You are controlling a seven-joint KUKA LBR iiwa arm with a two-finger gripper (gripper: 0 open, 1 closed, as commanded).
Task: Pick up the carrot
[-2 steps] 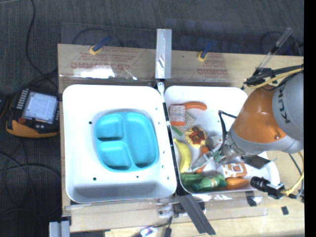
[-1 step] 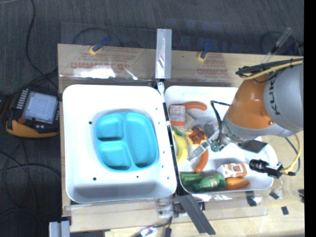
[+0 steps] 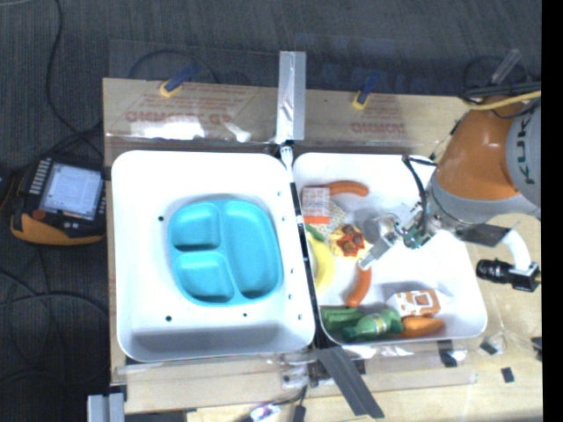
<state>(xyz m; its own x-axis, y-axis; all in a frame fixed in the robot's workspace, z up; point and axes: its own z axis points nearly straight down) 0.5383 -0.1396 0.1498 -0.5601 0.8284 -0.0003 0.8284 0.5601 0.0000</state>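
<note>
The carrot is a short orange piece lying along the front wall of the right bin, just right of a green vegetable. My gripper hangs over the middle of that bin, well behind and to the left of the carrot and apart from it. It sits just above a small red and green toy and the upper end of an orange sausage. Nothing shows held in it.
The right bin also holds a second sausage at the back, a small carton, a banana by the left wall and a white and orange box behind the carrot. The left bin holds a blue divided tray.
</note>
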